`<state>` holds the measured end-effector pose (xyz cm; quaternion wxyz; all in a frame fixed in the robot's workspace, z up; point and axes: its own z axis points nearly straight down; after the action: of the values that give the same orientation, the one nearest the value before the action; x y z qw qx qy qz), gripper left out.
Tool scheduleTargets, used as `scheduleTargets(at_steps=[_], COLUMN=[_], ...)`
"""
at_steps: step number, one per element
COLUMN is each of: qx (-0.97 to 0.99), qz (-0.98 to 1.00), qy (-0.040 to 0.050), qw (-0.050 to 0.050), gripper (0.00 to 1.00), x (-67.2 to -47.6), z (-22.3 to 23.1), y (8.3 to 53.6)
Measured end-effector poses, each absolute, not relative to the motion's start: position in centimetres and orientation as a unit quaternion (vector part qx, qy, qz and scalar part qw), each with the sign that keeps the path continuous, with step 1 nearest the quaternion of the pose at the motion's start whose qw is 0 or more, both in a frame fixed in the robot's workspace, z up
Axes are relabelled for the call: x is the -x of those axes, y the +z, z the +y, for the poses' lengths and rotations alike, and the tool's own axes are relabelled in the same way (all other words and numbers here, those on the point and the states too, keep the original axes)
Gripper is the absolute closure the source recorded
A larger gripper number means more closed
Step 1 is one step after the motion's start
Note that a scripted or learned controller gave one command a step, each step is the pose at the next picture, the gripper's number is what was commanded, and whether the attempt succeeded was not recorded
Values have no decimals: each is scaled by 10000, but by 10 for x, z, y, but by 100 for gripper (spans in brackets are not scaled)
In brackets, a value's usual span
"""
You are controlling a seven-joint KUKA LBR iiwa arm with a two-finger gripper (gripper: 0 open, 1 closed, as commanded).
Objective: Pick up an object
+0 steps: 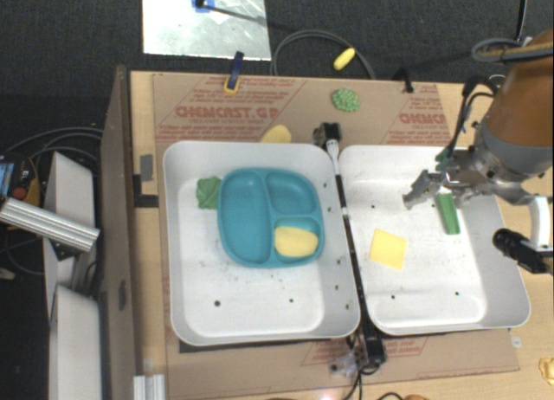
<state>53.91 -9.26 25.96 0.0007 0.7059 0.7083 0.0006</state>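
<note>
White right bin (pixel 485 303), yellow block (pixel 388 248), green stick (pixel 447 214) beside jaws (pixel 433 189)

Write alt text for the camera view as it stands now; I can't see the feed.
The grey arm's two-finger gripper hangs over the right white bin, beside a green stick-shaped object and above a flat yellow square piece. The left white bin holds a teal divided plate with a yellow rounded object in one compartment.
</note>
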Motion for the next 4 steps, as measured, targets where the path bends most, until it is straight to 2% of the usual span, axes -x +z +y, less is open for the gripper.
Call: scheduleTargets(at_steps=[1, 2, 3, 4], qx=[-7077, -7079, -7065, -7073], qz=[7065, 7063, 7077, 7069], qy=[-7, -8, 14, 13], qw=[12, -1, 26, 17], gripper=[0, 0, 100, 100], x=[-576, -600, -602, -566], z=[-141, -195, -192, -179], y=[206, 86, 103, 171])
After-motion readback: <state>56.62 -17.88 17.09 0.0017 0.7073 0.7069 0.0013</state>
